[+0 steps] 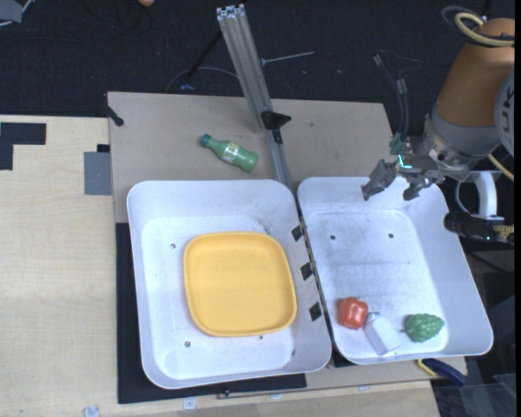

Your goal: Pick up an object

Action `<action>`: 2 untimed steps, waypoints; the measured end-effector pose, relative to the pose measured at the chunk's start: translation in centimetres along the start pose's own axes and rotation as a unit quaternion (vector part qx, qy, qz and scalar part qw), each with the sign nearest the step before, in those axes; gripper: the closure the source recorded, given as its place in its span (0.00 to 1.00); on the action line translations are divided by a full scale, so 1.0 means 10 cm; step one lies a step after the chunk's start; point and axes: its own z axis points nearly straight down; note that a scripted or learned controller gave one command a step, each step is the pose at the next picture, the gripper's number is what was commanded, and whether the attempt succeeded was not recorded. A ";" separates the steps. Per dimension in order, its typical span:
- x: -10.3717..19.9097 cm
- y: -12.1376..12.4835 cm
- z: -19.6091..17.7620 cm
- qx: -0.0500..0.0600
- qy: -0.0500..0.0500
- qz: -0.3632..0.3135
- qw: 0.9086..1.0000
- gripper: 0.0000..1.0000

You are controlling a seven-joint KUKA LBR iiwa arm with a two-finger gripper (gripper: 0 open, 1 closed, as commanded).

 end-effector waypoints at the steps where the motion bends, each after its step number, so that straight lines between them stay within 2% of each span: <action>1: 0.00 0.00 0.00 0.000 0.000 0.000 1.000 0.00; 2: -0.01 0.01 0.43 0.002 0.000 0.000 1.000 0.00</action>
